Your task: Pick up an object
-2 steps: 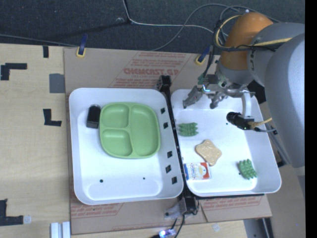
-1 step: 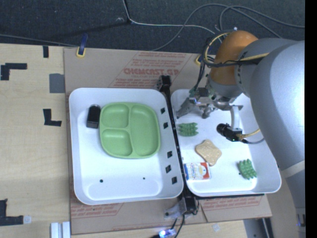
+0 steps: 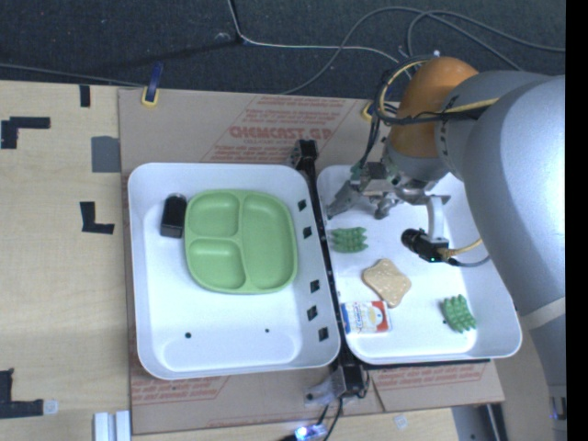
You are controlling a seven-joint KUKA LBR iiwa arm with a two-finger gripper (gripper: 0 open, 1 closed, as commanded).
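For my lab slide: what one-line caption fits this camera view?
Grey arm's tool poised over the right white bin holding toy bread slice and green leafy pieces; green divided plate in left bin.

— What's sitting on the bench (image 3: 55,274)?
— A cardboard sheet (image 3: 266,122) is lying on it, carrying 2 white bins: left bin (image 3: 152,274), right bin (image 3: 491,315), touching side by side.

The gripper (image 3: 363,202) hangs over the back of the right bin (image 3: 487,338); the toast (image 3: 387,282), carton (image 3: 366,318) and two leafy toys (image 3: 348,239) (image 3: 457,312) lie nearer the front, and the plate (image 3: 241,241) sits in the left bin (image 3: 152,310).
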